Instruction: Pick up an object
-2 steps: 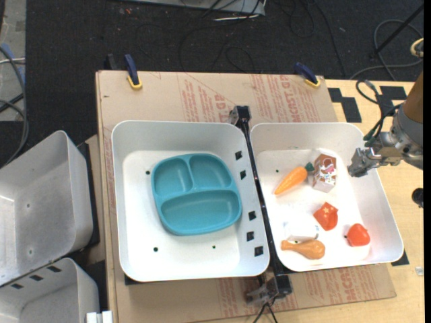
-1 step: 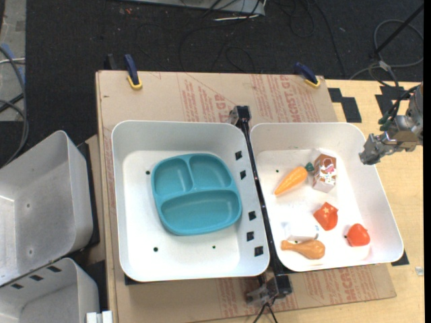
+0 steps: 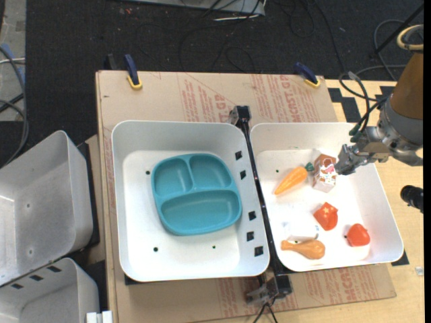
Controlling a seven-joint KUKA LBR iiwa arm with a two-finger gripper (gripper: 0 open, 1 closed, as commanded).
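Pincer just right of small white-and-red carton; opening unclear. Risk: carton tips against orange plastic carrot.

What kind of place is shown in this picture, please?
Probably a robotics lab. Two white bins sit on a cardboard-covered bench held by clamps, loose cables lie on the dark floor, and a robot arm reaches over toy food such as a carrot.
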